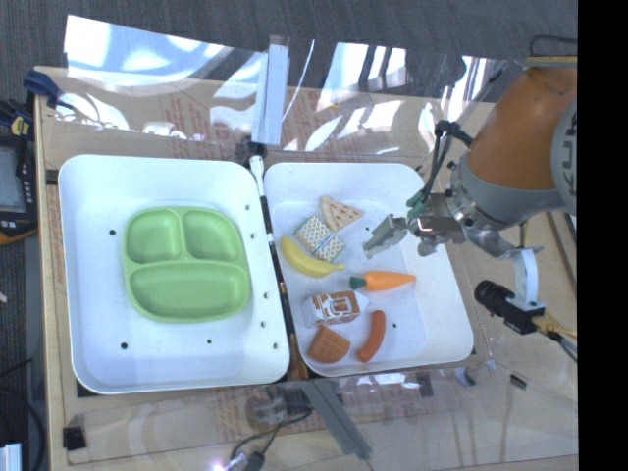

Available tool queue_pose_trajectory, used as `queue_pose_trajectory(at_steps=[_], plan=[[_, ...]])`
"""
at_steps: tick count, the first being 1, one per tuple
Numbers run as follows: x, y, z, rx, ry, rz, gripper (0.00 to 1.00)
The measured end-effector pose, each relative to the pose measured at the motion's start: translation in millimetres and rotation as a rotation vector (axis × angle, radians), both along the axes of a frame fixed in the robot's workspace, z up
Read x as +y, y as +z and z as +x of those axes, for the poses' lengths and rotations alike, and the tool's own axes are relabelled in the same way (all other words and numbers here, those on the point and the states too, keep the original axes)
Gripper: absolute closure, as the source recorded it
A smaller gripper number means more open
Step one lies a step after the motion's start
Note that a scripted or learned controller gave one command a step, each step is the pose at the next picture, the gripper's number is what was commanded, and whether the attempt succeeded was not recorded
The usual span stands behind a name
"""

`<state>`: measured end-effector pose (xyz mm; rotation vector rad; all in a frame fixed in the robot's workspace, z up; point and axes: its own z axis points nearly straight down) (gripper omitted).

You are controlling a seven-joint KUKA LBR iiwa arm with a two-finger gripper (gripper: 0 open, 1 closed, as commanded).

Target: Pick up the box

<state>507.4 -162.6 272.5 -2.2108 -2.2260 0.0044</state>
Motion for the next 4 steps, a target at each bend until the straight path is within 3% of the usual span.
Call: queue_pose_trajectory(at_steps=[1,2,3,4], plan=[[-9,-114,95,0.002,-0.024,-0.002,0.0],[24,-176,100,-0.009,0.068,-0.003,0.0],[23,-165,100,-0.008,0.072,-0.006,1.0],[23,-165,100,-0.008,0.073,-0.007,0.0]])
